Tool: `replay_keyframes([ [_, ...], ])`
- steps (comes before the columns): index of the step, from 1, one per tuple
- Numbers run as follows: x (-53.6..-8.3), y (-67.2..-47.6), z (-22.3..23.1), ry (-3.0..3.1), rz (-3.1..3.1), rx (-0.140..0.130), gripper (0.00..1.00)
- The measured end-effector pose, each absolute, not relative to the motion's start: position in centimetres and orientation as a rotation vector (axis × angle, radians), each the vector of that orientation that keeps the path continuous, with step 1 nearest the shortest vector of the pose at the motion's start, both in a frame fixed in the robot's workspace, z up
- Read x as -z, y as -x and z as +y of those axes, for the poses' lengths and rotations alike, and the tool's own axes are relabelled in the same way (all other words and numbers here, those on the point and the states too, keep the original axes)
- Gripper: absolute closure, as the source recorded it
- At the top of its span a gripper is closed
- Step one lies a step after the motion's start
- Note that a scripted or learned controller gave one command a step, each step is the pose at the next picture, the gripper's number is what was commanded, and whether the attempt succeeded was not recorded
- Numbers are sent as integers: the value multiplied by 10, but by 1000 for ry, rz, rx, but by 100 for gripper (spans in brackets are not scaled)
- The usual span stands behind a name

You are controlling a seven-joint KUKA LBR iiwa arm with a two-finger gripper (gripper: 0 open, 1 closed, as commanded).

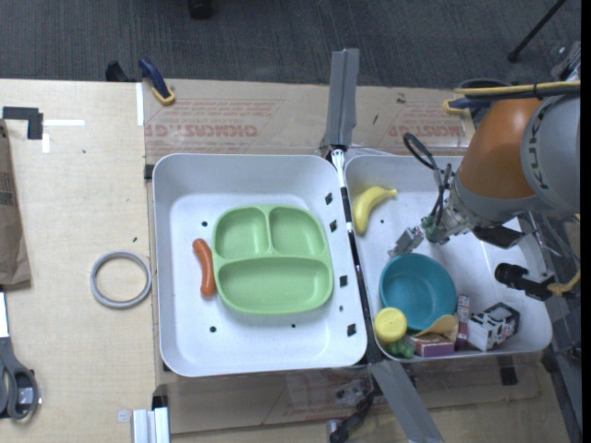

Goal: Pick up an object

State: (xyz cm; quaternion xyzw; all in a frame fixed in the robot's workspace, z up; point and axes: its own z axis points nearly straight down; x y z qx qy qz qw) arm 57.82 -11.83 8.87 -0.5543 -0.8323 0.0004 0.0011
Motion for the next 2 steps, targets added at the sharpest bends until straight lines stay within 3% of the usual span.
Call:
replay_keyframes([
  [1,-128,-563,-118,2060,-2369,-3,0],
  [2,-89,-557,-99,1913,-2489,-2,0],
])
